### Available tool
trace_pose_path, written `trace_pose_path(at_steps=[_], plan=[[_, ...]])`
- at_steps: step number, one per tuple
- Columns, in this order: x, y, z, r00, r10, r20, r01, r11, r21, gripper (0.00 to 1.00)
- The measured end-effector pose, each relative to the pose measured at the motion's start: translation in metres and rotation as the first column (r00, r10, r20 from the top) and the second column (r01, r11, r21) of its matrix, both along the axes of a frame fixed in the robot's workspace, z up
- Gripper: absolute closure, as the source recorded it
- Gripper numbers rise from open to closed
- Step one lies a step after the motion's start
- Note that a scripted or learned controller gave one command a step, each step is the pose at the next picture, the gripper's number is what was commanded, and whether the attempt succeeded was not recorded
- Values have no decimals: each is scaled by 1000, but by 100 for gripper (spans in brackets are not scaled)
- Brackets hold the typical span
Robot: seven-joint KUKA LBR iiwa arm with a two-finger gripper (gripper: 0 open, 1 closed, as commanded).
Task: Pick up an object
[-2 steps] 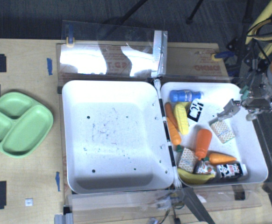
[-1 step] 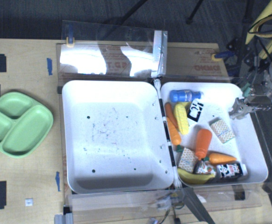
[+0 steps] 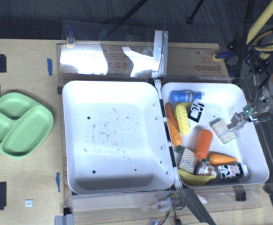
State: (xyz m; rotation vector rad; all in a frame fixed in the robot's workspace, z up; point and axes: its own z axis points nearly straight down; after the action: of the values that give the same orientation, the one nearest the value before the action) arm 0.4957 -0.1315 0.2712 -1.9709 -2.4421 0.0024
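The right bin [image 3: 249,139] holds several objects. At its back lies a blue bottle [image 3: 185,96], with a yellow corn cob [image 3: 182,118] and a black-and-white packet [image 3: 196,111] just in front of it. A long carrot [image 3: 174,129] lies along the left wall. An orange bottle [image 3: 203,143], a second carrot [image 3: 223,159], a patterned pouch [image 3: 188,159], a banana [image 3: 195,177] and a dark packet [image 3: 229,171] crowd the front. My gripper [image 3: 238,119] hangs low over the bin's right side. Its tip meets the upper right corner of a small patterned pouch [image 3: 223,131].
The left bin [image 3: 110,125] stands beside the right one, with a narrow divider between them. A green divided plate [image 3: 17,123] rests on the bench at the far left. A clear plastic panel [image 3: 108,55] rises behind the left bin. Cables and stands crowd the upper right.
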Motion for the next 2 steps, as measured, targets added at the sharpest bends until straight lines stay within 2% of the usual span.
trace_pose_path(at_steps=[1, 2], plan=[[-15, 12, -14, 996, -86, -1, 86, 996, 0, 100], [21, 39, -12, 957, -289, 3, 289, 957, -2, 100]])
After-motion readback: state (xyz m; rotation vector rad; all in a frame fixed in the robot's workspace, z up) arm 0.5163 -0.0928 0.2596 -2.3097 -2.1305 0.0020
